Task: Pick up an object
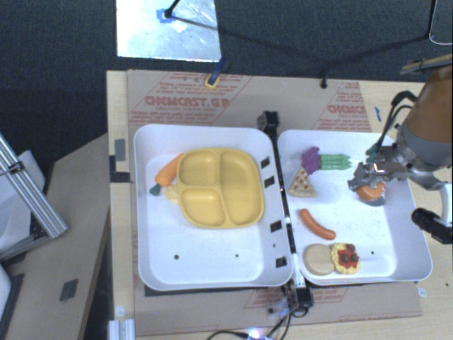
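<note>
Over the right bin (417, 262), near its far right side, saw the hand (369, 178) hanging low from the grey arm (433, 129) with its orange band. Could not tell whether open, closed or gripping anything. Found the nearest object, a small orange object (373, 193), directly under the hand and partly covered by it, resting on the bin floor by the look of it; could not tell whether touched or only overhung.

To the hand's left in the view, near but apart, noted a purple-and-green toy (322, 160), and just below that a pizza slice (302, 184). Nearer the camera than the hand and further left, spotted a red sausage (316, 224) lying at a slant. Nearer still, by the bin's front rim, saw a round beige piece (318, 259) touching a yellow piece topped with red (345, 258).

Well apart from the hand, across the divide between the bins, made out the left bin (152, 262) holding a yellow divided plate (216, 188), with an orange carrot (168, 170) against the plate's far side from the hand. Beyond both bins, well away from the hand, noted the pale surface (78, 211) and a silvery sheet (168, 20)
</note>
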Tool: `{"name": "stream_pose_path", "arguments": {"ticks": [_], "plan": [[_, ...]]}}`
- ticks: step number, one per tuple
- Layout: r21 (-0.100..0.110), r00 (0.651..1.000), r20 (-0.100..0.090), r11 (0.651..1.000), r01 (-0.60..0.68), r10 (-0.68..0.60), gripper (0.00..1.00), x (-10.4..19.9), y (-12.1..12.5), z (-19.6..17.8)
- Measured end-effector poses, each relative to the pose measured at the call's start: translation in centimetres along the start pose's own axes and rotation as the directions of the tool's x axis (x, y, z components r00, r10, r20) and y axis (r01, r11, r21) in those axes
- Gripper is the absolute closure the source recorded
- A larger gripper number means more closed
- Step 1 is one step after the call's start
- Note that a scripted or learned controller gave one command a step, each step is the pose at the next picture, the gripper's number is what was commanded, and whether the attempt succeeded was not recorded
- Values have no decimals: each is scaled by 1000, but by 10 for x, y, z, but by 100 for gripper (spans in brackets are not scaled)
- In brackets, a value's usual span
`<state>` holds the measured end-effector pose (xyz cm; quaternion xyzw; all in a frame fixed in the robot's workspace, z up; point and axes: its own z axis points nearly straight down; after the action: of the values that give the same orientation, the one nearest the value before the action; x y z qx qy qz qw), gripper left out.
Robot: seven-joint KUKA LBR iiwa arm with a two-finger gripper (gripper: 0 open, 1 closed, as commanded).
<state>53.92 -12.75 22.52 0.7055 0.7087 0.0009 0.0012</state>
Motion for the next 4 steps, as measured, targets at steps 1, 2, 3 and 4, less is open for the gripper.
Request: {"name": "stream_pose_path", "arguments": {"ticks": [1, 2, 3, 4], "plan": [[0, 1000, -1, 1000, 4, -4, 100, 49, 22, -10], [0, 1000, -3, 1000, 7, -7, 100, 109, 42, -8], [2, 1000, -1, 1000, 2, -2, 100, 127, 39, -3], [0, 1000, -1, 1000, 1, -1, 100, 121, 49, -9]]}}
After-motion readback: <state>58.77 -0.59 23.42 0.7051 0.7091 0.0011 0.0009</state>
